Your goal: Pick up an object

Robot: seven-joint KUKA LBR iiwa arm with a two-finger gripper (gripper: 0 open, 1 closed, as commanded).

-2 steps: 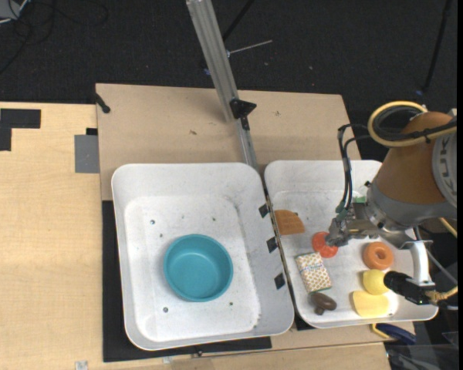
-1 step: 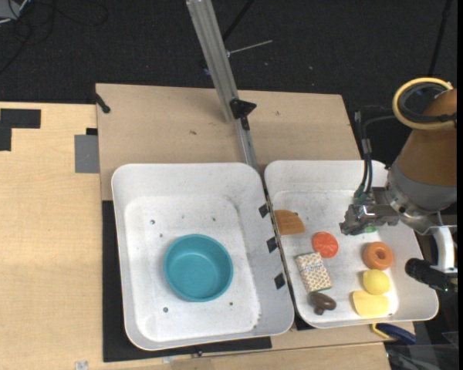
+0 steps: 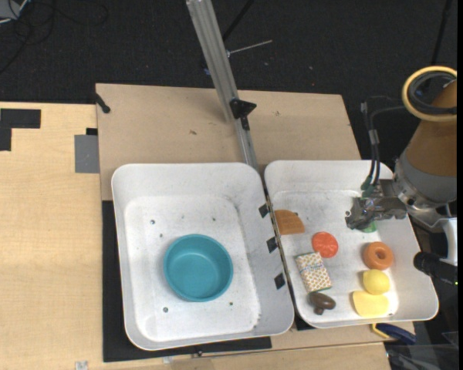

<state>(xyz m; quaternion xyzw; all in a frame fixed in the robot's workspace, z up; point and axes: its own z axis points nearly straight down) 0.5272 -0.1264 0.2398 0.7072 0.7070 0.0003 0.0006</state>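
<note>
Green object [image 3: 370,224] under gripper [image 3: 362,217], right of tomato [image 3: 325,244]; claw state unclear. Descend straight, centre on it, avoid donut [image 3: 378,256], close firmly.

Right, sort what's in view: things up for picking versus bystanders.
Up for picking, right bin:
orange ring
red ball
yellow pieces
patterned box
brown piece
dark lump
green item at the gripper

Bystanders:
teal bowl, left bin
aluminium rail
</note>
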